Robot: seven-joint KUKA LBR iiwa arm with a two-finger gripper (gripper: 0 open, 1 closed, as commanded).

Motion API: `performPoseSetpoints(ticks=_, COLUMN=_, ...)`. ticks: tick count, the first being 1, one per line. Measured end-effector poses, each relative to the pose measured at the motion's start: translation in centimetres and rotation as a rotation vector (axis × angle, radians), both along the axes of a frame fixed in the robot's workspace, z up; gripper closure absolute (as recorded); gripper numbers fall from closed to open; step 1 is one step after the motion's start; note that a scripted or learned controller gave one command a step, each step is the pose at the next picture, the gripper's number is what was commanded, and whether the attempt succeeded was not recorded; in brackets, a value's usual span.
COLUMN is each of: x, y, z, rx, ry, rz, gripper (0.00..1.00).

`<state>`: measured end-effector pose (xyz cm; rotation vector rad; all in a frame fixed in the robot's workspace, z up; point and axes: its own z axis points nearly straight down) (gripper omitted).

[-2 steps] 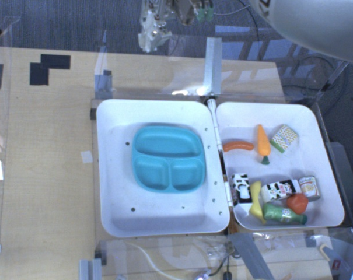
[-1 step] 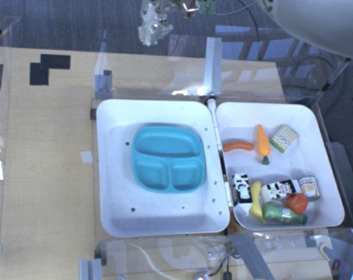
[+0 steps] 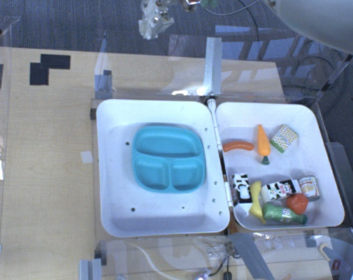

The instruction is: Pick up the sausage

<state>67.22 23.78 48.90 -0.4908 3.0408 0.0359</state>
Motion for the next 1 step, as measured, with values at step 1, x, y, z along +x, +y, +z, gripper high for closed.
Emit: performPoseSetpoints(ticks=1, x=0.07, y=0.00, z=1.43, rx=0.007, ry=-0.011, rz=-0.002, gripper=1.00)
